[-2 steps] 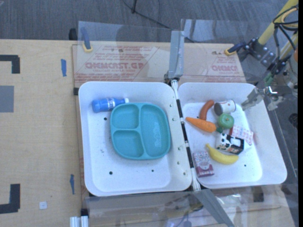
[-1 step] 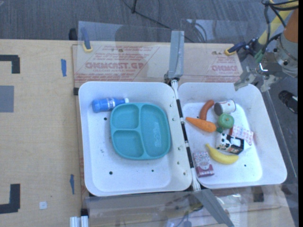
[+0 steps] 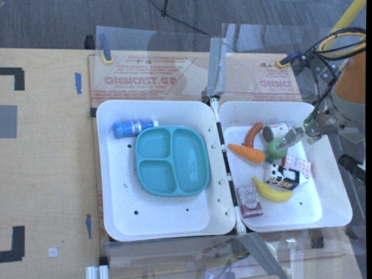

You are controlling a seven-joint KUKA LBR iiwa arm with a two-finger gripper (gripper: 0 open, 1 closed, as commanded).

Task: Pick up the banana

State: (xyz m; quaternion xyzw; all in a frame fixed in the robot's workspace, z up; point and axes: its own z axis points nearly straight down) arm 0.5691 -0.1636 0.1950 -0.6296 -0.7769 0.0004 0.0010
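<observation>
The yellow banana (image 3: 272, 190) lies in the right bin (image 3: 331, 214), toward its front, with its curve pointing down. A black-and-white carton (image 3: 283, 176) touches its upper side. My gripper (image 3: 294, 136) hangs over the back right part of the same bin, above and to the right of the banana, well apart from it. Its tip is close to a green object (image 3: 274, 150) and a grey cup (image 3: 272, 132). Nothing of the banana is between its parts.
The right bin also holds an orange carrot (image 3: 247, 153), a brown-red sausage (image 3: 253, 134), a red-and-white packet (image 3: 300, 165) and a small red box (image 3: 249, 201). In the left bin (image 3: 116, 214) lie a teal divided plate (image 3: 172, 159) and a blue bottle (image 3: 132, 128).
</observation>
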